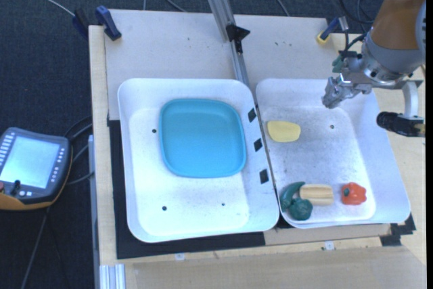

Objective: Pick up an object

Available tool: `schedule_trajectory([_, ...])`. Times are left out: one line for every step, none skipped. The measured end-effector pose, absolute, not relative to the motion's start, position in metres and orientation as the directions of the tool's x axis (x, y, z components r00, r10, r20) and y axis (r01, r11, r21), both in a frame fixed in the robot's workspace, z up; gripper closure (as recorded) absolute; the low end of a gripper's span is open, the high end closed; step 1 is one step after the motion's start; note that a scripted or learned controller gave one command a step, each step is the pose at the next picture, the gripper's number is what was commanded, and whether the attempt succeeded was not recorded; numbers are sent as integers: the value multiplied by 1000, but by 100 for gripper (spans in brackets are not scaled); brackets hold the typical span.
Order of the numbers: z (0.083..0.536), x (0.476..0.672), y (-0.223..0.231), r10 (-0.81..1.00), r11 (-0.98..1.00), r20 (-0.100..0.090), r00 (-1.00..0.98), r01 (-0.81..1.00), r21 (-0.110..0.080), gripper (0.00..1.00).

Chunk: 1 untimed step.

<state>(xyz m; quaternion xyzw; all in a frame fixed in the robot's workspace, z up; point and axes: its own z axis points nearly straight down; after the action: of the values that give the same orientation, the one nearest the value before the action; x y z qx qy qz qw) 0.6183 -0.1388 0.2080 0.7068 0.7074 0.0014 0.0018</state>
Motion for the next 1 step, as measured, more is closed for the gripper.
schedule_trajectory([261,619,-139,1000,1,-1,-1,1000,6,100])
